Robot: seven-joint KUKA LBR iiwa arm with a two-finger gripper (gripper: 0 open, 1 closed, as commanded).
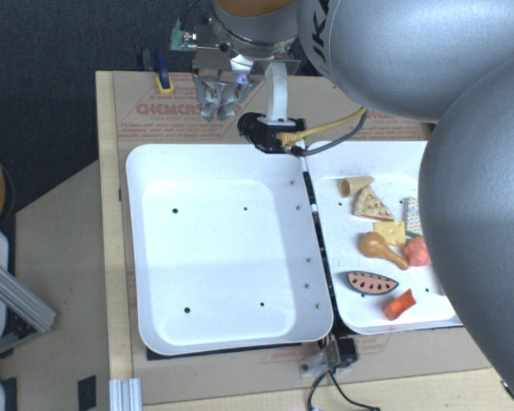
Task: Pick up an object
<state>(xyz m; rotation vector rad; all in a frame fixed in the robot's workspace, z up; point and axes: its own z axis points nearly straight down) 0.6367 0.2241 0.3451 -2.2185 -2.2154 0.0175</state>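
Observation:
My gripper [220, 103] hangs high over the back edge of the left bin [154, 178], above the cardboard behind it. Its metal fingers [212, 101] point down close together with nothing between them. The right bin [351, 315] holds several toy foods: a small cone [356, 185], a pizza-like wedge [373, 205], a yellow block [391, 231], a tan drumstick [381, 248], a pink piece [418, 252], a watermelon slice [372, 282] and a red piece [399, 304]. The grey arm covers the right part of that bin.
A divider edge [315, 221] separates the two bins. Brown cardboard [154, 110] lies behind the bins. A small blue and yellow object [163, 71] sits at the back left. Metal rails [13, 294] stand off the bench at the left.

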